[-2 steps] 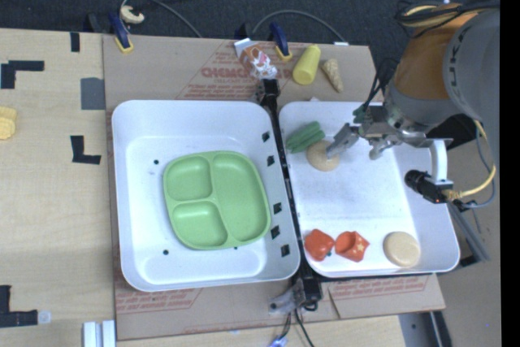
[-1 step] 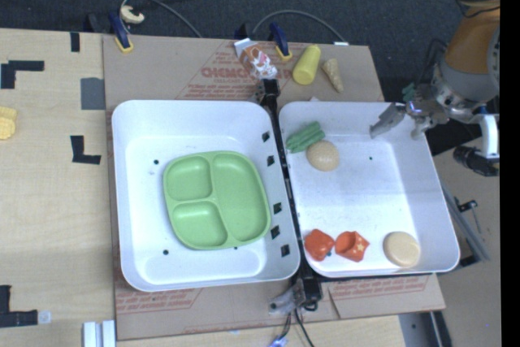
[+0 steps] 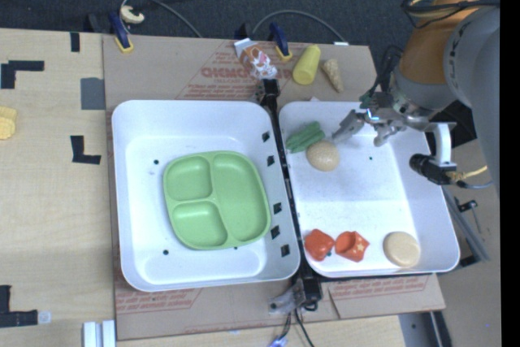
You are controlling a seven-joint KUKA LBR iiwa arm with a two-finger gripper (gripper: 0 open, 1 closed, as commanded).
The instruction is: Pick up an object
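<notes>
Two white bins sit side by side. Left bin [image 3: 138,134] holds a smooth green divided plate [image 3: 216,199]. Right bin [image 3: 422,207] holds a green vegetable [image 3: 304,136], a tan ball [image 3: 322,156], red pieces [image 3: 336,245], a beige round [image 3: 401,249]. Gripper [image 3: 366,130] hovers with fingers apart, holding nothing.
</notes>
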